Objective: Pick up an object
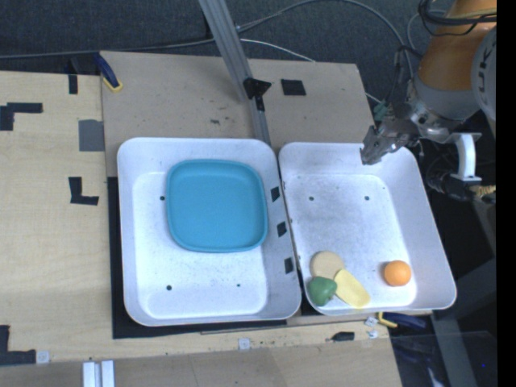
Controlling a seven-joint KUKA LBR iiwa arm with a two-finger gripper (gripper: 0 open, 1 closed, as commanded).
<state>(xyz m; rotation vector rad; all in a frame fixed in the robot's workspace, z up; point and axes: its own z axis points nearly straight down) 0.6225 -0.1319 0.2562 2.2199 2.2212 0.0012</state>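
Observation:
In the right bin [419, 185], near its front edge, lie an orange ball [396, 273], a yellow oblong piece [351, 288], a tan round piece [326, 263] and a green piece [322, 289]; the last three touch one another. My gripper [374, 151] hangs over the bin's far right corner, well away from these objects. Nothing shows between its fingers.
The left bin [137, 216] holds a blue square plate [216, 204]. A grey metal bar [234, 51] slants down from the top to the gap between the bins. Cables run behind the bench at the upper right.

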